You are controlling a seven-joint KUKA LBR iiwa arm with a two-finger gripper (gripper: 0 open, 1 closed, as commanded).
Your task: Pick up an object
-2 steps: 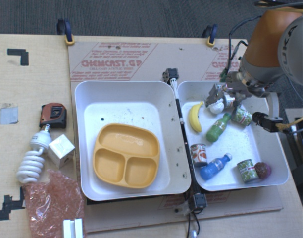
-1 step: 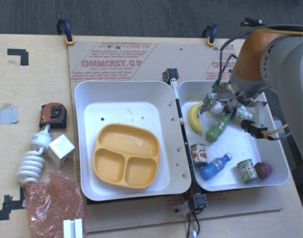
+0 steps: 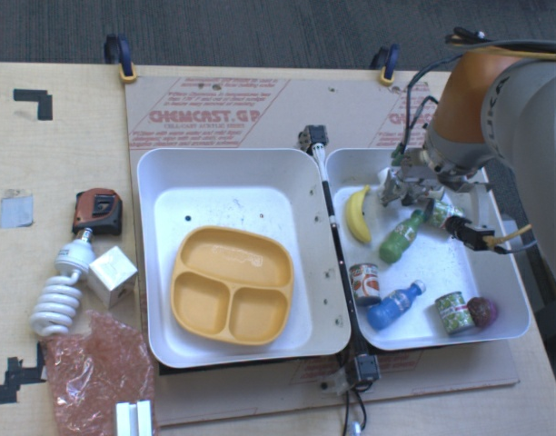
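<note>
A: Where is the end effector (image 3: 407, 192)?
B: It hangs low in the right bin (image 3: 510, 321), just above the green bottle (image 3: 401, 236), with the banana (image 3: 357, 214) to that bottle's left.
A: Is it clamped on anything?
B: That cannot be told from this angle.
A: What else lies near the green bottle?
B: A can (image 3: 364, 282) and a blue bottle (image 3: 393, 306) lie below it.

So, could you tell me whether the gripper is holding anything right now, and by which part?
It cannot be told. The gripper sits in the right bin, just above the green bottle and beside the banana, but nothing is visibly held.
</note>
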